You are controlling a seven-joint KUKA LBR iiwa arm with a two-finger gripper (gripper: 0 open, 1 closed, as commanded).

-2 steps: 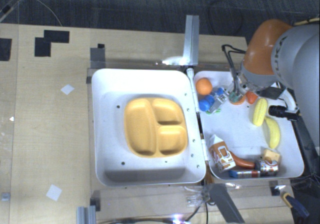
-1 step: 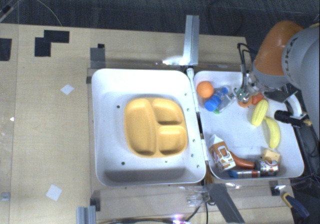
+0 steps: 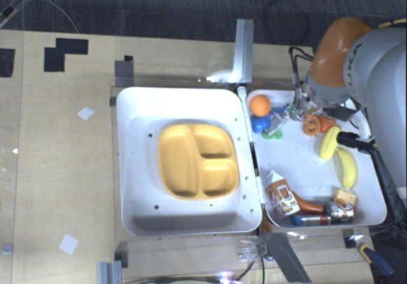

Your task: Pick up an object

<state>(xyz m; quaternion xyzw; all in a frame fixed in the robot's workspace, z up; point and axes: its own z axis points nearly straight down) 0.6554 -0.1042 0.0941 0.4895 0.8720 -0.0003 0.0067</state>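
The right bin [image 3: 299,168] holds several small objects. An orange ball [image 3: 259,105] lies in its far left corner, with a blue piece [image 3: 259,124] and a green piece [image 3: 273,133] just in front of it. A yellow banana [image 3: 339,155] lies at mid right, and an orange-red toy [image 3: 315,124] sits beside its top end. A small carton [image 3: 282,197], a red sausage-like piece [image 3: 306,204] and a small can [image 3: 340,213] lie along the near wall. My gripper [image 3: 297,111] hangs low over the bin's far part, between the ball and the orange-red toy.
The left bin [image 3: 137,149] holds a yellow divided tray [image 3: 196,160] at its middle. The grey arm with its orange band [image 3: 334,60] covers the right bin's far right corner. A metal post [image 3: 243,54] stands behind the gap between the bins.
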